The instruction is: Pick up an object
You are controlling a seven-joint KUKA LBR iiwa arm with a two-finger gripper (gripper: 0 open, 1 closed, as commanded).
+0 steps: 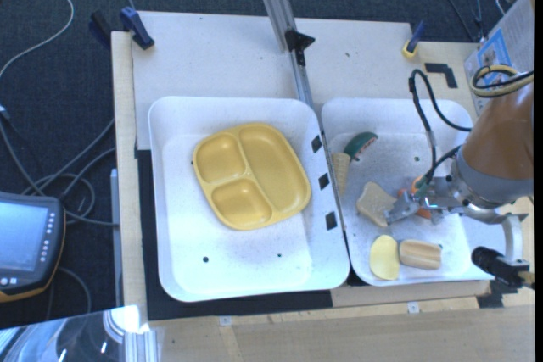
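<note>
Wooden block (420, 254) (right bin) — end effector (405, 208) above it, grip state unclear.

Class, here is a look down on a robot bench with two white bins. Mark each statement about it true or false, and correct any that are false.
1. The yellow divided plate lies in the left bin. True.
2. The plate has two compartments. False: it has three.
3. The gripper is over the right bin, beside the tan sponge-like block. True.
4. The brush with the green and red head lies on the plate. False: it lies in the right bin, near the wall between the bins.
5. A wooden cylinder lies next to a pale yellow piece at the near edge of the right bin. True.
</note>
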